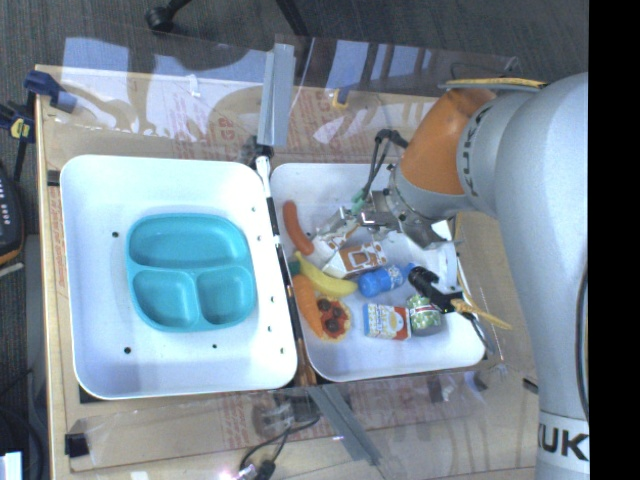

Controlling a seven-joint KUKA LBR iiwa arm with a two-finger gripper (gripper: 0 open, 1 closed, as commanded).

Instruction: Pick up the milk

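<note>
Camera view: grey arm with orange band (445, 153) comes in from the right of the frame, its hand (372, 213) low over the upper part of the right white bin (455, 363). Can't tell how far the hand is open, or whether it has anything; that end is a blur of metal over clutter.

Best guess for the milk: small white carton with brown-orange print (360, 258), lying flat mid-bin, just below the hand. It touches or nearly touches the blue capped bottle (380, 281) on its lower right and the yellow banana (325, 278) on its lower left. Label unreadable, so the ID is a guess; the white pouch with red-green print (385, 320) lower down is the other candidate.

Handling, judged:
- light, likely toy or empty
- thin card walls, dent if squeezed hard
- smooth coated faces, may slip
- grip across the narrow sides, mid-body, moderate force

Crowding is the risk: neighbours leave little finger room.

Left white bin (80, 268) holds a teal three-compartment plastic tray (190, 273), well apart.
</note>
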